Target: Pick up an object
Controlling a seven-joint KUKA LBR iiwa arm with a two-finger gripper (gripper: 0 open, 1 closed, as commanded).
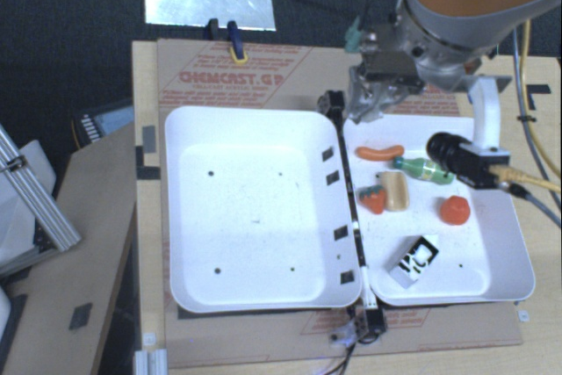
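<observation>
The right bin [505, 272] holds several small objects. An orange sausage [379, 153] lies near its back left, with a green bottle [423, 169] just to the right. A tan bun-like piece [396, 191] touches a small red and green item [373, 200]. A red tomato-like ball [454, 210] sits further right, and a black and white box [414, 260] lies near the front. My gripper [366, 105] hangs above the bin's back left corner, above and behind the sausage, with nothing seen in it.
The left bin [180, 189] stands beside the right one, the black hinge strip [349, 206] between them. A black cylinder on a white bracket [458, 155] juts from the arm over the bottle. Cardboard [255, 70] lies under both bins.
</observation>
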